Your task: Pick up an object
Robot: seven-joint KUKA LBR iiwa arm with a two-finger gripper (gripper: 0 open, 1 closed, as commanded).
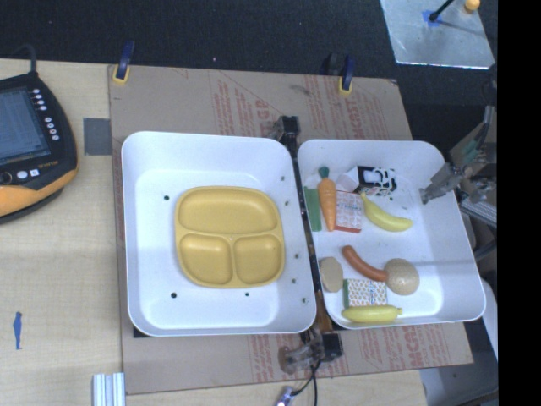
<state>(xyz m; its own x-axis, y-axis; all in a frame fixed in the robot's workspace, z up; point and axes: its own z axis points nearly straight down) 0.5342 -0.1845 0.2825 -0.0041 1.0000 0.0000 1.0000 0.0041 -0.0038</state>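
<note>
- Camera view: two shallow white bins sit side by side on a sheet of cardboard (211, 100) on the bench.
- The left bin (144, 227) holds a yellow divided plate (230, 234), lying flat near its middle with three compartments facing up.
- The right bin (439, 252) holds the small items to pick from.
- A carrot (326, 200) lies lengthwise near the bin's left wall, with a green strip (313, 210) just beside it on the left and a small printed packet (348, 211) touching it on the right.
- A banana (386, 215) lies at a slant just right of the packet; above it is a black-and-white toy (376, 178).
- Lower down, a sausage (364, 263) lies slanted, with a tan round lump (402, 276) at its right end and a beige lump (331, 273) to its left.
- A small box (365, 292) sits below the sausage, and a second yellow banana-like piece (370, 314) lies along the bin's near wall.
- The gripper (433, 193) is at the right bin's right rim, above the banana's side and apart from every item; nothing is between its fingers, and whether the claw is spread or pressed together cannot be told at this size.
- A tablet-like controller (30, 146) with an orange edge rests on the bench at far left.
</note>
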